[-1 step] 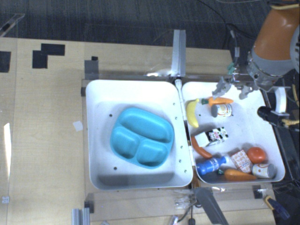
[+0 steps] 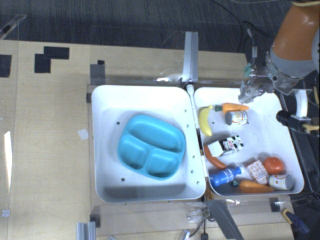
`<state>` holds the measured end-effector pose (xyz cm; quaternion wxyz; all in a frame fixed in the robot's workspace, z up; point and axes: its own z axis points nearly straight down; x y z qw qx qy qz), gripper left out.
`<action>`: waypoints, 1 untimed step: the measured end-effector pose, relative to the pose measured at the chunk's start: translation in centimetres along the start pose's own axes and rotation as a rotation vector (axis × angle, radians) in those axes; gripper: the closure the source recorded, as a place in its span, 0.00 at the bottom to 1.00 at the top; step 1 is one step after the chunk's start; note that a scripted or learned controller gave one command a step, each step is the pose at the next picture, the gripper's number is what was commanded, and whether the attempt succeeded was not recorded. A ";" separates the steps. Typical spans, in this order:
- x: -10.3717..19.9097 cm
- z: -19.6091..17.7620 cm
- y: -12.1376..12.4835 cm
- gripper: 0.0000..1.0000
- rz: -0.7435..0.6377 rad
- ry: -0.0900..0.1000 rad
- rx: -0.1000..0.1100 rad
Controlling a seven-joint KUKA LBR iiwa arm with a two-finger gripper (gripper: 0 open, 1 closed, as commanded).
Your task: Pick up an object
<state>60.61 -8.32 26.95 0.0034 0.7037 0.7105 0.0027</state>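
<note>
- Orange-banded grey arm is seen reaching in from the right, its end effector (image 2: 248, 91) poised over the far edge of the right bin (image 2: 285, 144)
- Whether the end effector is wide or narrow cannot be told from this angle; nothing is seen held in it
- No object has been lifted yet: every candidate lies in the right bin, so the whole pick is judged to be left
- Nearest the end effector are a carrot (image 2: 234, 107) and a small can (image 2: 236, 117), with a banana (image 2: 204, 120) against the bin's left wall
- A blue bottle (image 2: 224, 176), a tomato (image 2: 273, 165) and a second carrot (image 2: 254, 187) are crowded at the near end
- A blue divided tray (image 2: 151, 146) is seen lying in the left bin (image 2: 107, 109) on the tabletop (image 2: 45, 149)
</note>
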 end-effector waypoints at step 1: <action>5.5 -10.5 -1.4 1.00 0.077 0.001 0.001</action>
